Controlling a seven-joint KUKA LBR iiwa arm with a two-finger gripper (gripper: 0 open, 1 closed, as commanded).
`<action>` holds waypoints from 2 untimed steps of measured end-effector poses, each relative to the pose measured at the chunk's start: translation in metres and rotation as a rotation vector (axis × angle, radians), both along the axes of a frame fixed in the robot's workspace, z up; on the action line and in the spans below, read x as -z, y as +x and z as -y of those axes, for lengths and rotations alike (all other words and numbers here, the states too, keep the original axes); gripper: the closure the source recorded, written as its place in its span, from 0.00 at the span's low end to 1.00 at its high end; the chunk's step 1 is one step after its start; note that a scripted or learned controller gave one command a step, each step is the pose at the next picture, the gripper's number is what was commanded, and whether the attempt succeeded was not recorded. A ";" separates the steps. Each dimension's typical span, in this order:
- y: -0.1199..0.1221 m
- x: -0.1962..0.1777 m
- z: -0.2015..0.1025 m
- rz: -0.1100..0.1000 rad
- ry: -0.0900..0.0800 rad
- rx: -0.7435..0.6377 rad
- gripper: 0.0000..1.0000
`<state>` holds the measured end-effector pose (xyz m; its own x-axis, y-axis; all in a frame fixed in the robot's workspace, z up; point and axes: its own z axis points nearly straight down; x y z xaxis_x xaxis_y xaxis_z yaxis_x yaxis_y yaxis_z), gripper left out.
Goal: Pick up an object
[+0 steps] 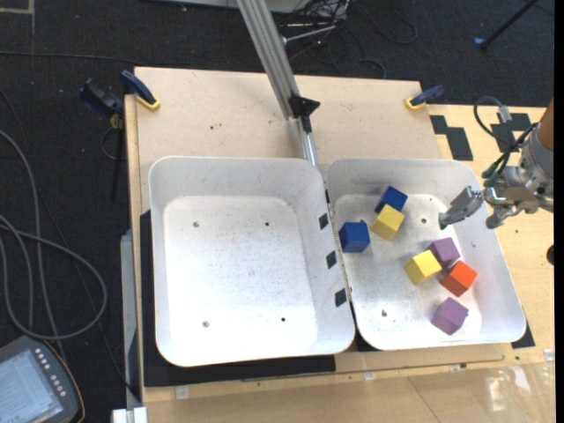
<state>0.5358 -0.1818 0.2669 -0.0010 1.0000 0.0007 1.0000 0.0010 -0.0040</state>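
The gripper hung with fingers spread, holding nothing, over the right bin's far-right rim, cubes clustered nearby, apart.

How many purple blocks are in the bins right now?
2, both in the right bin. One purple block sits among the yellow and orange blocks near the middle; the other purple block lies nearer the front edge. Nothing seems to hide another.

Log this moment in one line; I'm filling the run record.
gripper: above right bin's right edge | holding: nothing seen | cubes: seven in right bin | left bin
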 end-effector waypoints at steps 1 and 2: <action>0.001 -0.002 0.000 0.004 -0.001 0.001 0.00; -0.001 0.044 0.007 -0.001 0.000 0.002 0.00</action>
